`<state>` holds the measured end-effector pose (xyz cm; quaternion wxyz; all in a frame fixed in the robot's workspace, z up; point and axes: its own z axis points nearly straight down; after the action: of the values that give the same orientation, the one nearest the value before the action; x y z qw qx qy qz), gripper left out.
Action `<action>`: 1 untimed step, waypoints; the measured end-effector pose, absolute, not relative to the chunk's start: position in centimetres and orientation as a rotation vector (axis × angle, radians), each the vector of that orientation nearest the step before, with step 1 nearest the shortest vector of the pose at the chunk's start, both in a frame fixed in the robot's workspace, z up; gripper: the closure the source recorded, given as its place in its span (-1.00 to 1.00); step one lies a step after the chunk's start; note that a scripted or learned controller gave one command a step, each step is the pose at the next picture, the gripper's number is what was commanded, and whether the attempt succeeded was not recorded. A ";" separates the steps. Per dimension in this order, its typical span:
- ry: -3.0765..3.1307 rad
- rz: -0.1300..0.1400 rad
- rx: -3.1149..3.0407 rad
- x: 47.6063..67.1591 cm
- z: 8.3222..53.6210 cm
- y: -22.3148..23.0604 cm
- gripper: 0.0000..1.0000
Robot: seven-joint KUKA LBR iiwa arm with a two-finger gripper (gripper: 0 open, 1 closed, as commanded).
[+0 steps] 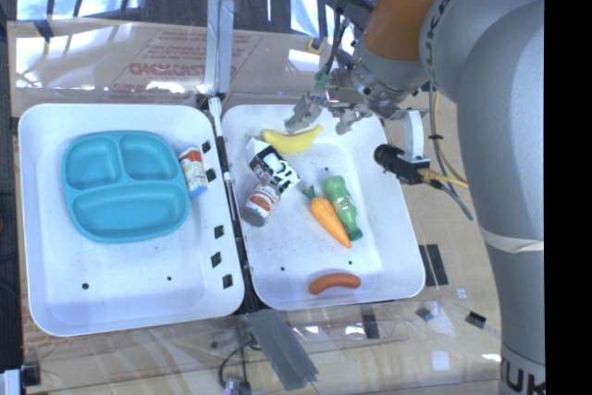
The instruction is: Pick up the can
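Can (262,202) is the target, but the gripper (324,113) hangs over the right bin's (398,227) far edge, fingers spread with nothing between them, just above the banana (291,140). This looks like the approach step (no grasp yet). Outward from there, past the carton (274,167), the can lies tipped near the bin's left wall, so the next move calls for travelling left and nearer, then dropping over it.
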<state>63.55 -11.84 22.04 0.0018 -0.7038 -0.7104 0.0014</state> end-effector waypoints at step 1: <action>-2.173 0.006 -2.265 60.3 19.1 -0.3 -1.00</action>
<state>60.27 -0.29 19.09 0.0016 -0.7216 -0.6924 0.0020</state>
